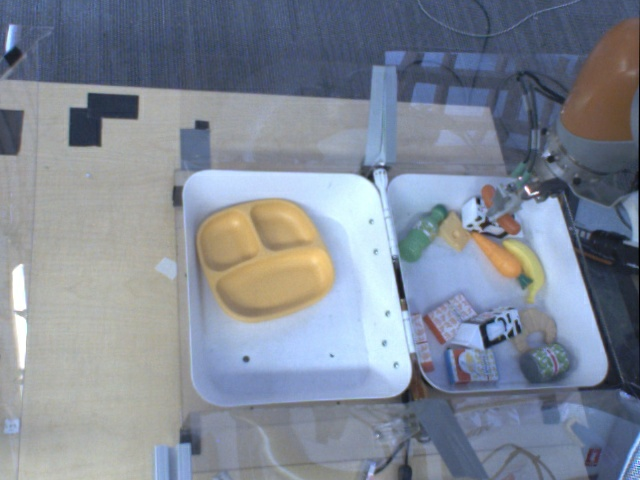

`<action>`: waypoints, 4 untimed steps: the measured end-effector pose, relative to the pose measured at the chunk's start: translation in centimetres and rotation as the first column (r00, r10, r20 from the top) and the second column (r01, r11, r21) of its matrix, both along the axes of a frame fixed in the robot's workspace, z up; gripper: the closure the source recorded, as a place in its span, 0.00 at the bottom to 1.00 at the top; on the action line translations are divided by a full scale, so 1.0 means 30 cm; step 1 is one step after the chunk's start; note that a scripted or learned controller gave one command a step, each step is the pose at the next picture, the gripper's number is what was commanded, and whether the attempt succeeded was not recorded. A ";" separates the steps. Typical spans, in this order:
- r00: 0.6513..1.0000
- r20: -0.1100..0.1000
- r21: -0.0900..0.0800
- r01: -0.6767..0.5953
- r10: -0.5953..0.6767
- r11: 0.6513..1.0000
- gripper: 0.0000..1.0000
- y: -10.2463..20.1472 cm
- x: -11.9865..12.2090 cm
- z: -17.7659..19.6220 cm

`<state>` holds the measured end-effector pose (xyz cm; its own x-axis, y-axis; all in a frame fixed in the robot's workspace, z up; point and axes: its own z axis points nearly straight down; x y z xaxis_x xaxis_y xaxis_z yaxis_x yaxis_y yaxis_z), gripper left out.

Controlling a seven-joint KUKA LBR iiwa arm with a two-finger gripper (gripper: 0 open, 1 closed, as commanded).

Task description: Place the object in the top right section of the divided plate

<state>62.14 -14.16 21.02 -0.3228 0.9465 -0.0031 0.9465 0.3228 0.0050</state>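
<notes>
A yellow divided plate (265, 258) lies in the left bin (300, 358), and its top right section (285, 225) holds nothing. My gripper (519, 190) hangs over the far right corner of the right bin (430, 193), below the orange band of the arm. Just under and left of it lie a black-and-white toy cow (478, 215), an orange carrot (495, 253) and a small red piece (488, 194). Whether anything sits in the gripper cannot be made out.
The right bin also holds a green bottle (422, 232), a yellow wedge (455, 233), a banana (530, 268), a red-and-white carton (450, 315), a small can (470, 365) and a greenish ball (545, 361). A metal divider (381, 118) runs between the bins.
</notes>
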 end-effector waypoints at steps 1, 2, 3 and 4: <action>0.999 -0.001 0.002 -0.041 0.041 0.999 1.00 0.272 0.152 -0.059; 1.000 -0.001 0.002 0.028 -0.028 1.000 1.00 0.555 0.154 -0.010; 0.992 -0.001 0.003 0.123 -0.123 0.992 1.00 0.714 0.162 0.186; 0.965 -0.003 0.003 0.261 -0.261 0.965 1.00 0.880 0.161 0.237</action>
